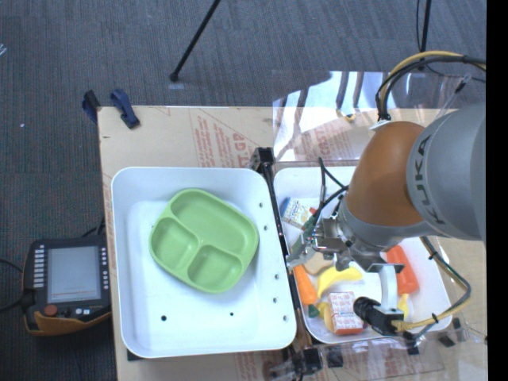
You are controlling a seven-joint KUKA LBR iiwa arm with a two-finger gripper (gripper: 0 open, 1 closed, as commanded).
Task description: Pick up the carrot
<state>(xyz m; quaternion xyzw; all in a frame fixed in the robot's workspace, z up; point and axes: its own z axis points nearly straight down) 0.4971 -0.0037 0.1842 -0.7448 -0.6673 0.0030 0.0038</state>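
Note:
The carrot [305,286], short and orange, lies near the front left of the right bin [444,292], close to the bin's left wall. My gripper [316,243] hangs just above and behind it, over the bin's left half. The bulky orange wrist and grey arm cover the middle of the bin. Nothing shows between the gripper's tips, and the carrot rests on the bin floor.
A yellow banana [338,279] lies right of the carrot, with a red-and-white box [343,311] in front of it. An orange-red stick [404,268] lies further right, and a small carton [295,212] at the back left. The left bin [135,324] holds a green divided plate [205,240].

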